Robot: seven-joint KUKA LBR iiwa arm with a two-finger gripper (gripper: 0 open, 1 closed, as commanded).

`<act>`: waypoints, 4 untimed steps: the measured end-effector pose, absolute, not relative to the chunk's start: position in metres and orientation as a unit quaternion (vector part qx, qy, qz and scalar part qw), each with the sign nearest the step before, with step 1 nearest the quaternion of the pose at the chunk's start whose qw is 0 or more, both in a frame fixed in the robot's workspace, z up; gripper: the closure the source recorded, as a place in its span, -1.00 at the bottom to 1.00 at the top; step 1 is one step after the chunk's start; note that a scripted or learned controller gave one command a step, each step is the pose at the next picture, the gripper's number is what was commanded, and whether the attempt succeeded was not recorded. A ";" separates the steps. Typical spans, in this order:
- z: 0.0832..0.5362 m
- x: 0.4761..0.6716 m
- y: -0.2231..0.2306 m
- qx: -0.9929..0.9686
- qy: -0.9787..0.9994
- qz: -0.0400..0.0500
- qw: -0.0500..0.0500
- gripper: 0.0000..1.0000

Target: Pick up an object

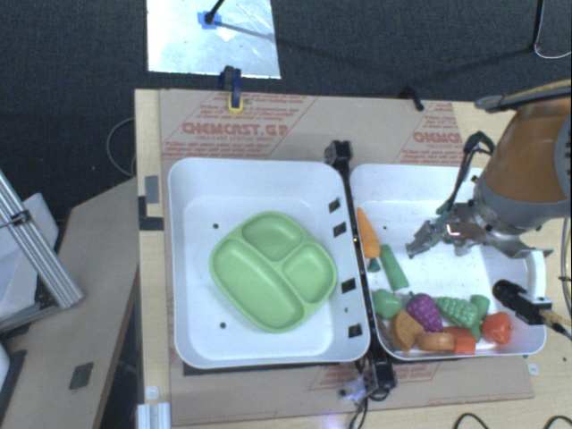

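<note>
— Where's the gripper (427,239) right now?

— Hanging over the right bin (420,181), above a bare patch of its white floor. The fingers look spread a little with nothing between them, though from here they are small and blurred, so I wouldn't swear to how wide.

— So nothing picked yet?

— No. I'd call this the approach: the arm (527,172) leans in from the right and the gripper points down and to the left, apart from all the toys.

— What's closest to it?

— Just to its left lies the orange carrot (366,231) against the bin's wall, with a green pod (394,269) below that. Further down, toward the near edge, the rest sit in a heap: a green pepper (387,304), purple grapes (424,312), a bumpy green piece (458,311), a brown wedge (407,329), an orange-brown loaf shape (437,340) and a red tomato (496,328).

— What does the next move want?

— My guess: pick one target, line the jaws across its narrow side, then drop. The carrot or pod lie alone, easier than the crowded heap, but the carrot hugs the wall, which could block a finger.

— And beyond?

— Well off to its left, the left bin (192,195) holds a green divided plate (273,270). Both bins rest on a cardboard sheet (295,123) with red print; dark carpet (71,43) surrounds the bench, with a shiny foil square (179,25) lying on it at the far side.
</note>
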State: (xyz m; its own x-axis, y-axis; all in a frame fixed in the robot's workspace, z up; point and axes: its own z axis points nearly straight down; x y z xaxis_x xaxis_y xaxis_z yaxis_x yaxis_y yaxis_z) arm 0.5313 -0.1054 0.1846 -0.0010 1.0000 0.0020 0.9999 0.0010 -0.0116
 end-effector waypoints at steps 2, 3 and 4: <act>0.131 0.531 -0.105 -0.707 -0.708 0.000 0.000 -1.00; 0.082 0.531 -0.105 -0.707 -0.708 0.000 0.001 -1.00; 0.095 0.532 -0.105 -0.707 -0.708 -0.001 0.000 1.00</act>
State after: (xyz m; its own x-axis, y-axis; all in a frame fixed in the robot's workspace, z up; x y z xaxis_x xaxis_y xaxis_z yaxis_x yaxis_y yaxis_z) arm 0.5319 -0.1050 0.0947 -0.0013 1.0000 0.0004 1.0000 0.0013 0.0018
